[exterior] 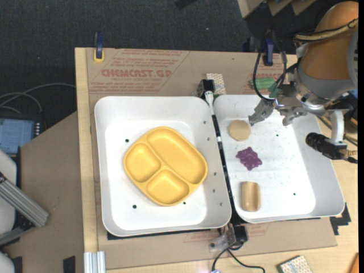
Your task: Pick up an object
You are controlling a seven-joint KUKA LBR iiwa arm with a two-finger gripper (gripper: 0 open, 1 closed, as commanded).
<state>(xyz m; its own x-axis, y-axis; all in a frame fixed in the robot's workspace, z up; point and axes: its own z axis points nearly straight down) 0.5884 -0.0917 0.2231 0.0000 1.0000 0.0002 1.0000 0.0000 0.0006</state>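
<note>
The right bin (307, 169) holds three small objects: a round tan piece (239, 131) near its back left, a purple grape-like cluster (249, 158) in the middle, and a tan cylinder-shaped piece (250, 195) at the front. My gripper (274, 114) hangs over the back of this bin, open, its two fingers spread apart with nothing between them. Its left finger (259, 114) ends just right of the round tan piece, slightly above it.
The left bin (114, 152) contains a yellow three-compartment plate (165, 165). A black cylindrical part (321, 143) sticks in over the right bin's right side. Cables and clamps sit at the bench's back edge.
</note>
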